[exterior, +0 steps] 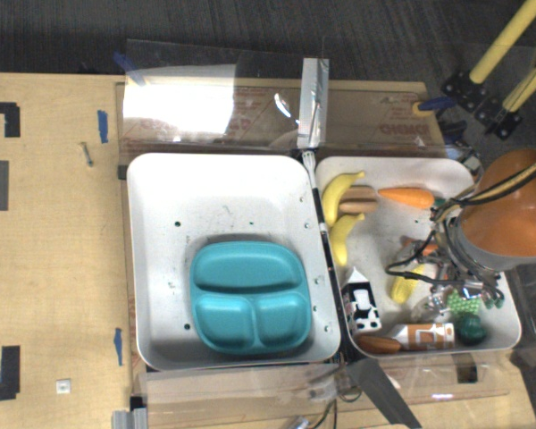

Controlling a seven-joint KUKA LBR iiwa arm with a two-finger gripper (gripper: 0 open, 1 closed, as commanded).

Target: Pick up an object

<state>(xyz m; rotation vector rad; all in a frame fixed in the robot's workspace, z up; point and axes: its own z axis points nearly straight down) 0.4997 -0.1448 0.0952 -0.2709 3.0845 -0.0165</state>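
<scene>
The right bin holds a jumble of toy food. A yellow banana lies at its far left, with a second one below it. A brown sausage and an orange carrot lie near the far wall. A small yellow piece sits mid-bin. My gripper reaches down from the orange-banded wrist, just right of that yellow piece and low over the bin's middle. Cables and the wrist hide its tips.
The left bin carries a teal divided plate. At the right bin's near edge lie a black-and-white carton, an orange-and-white bottle, a dark green ball and a green dotted item. A clear divider stands behind the bins.
</scene>
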